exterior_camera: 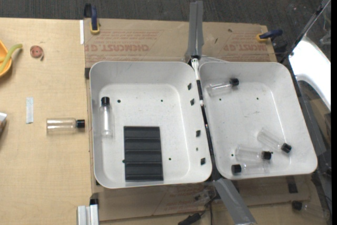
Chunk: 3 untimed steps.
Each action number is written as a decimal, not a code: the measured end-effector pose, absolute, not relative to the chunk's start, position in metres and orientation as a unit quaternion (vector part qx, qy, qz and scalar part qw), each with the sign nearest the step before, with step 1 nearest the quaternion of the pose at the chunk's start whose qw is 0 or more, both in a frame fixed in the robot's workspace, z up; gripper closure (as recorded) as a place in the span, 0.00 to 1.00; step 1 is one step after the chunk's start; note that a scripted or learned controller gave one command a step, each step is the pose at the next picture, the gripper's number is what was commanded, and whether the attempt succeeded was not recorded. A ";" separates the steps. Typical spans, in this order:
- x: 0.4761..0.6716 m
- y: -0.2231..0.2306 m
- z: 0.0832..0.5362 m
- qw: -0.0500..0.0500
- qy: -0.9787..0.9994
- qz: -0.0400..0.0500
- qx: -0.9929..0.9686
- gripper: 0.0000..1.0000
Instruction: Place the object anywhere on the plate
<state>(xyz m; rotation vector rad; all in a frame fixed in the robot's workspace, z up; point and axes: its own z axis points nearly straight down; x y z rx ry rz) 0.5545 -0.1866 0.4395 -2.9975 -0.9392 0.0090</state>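
A clear vial with a black cap [106, 116] lies in the left bin [137, 72] along its left wall, cap toward the far side, just left of the dark ribbed plate [142, 154] and not touching it. The plate sits flat in the near part of that bin. In the right bin [295, 113] there are four more capped vials: one at the far left [221, 86] and three clustered near the right corner – [274, 141], [253, 155], [247, 167]. Another vial [64, 124] lies on the wooden bench [47, 176], left of the bins. Cardboard [142, 42] spreads under both bins, clamped at its far corners. The pincer's state – I cannot tell.
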 end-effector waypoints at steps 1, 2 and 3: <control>0.478 -0.222 0.441 0.001 -0.235 0.003 -0.972 0.00; 0.576 -0.179 0.440 0.000 -0.155 0.003 -0.988 0.00; 0.482 -0.211 0.440 0.001 -0.231 0.003 -0.973 0.00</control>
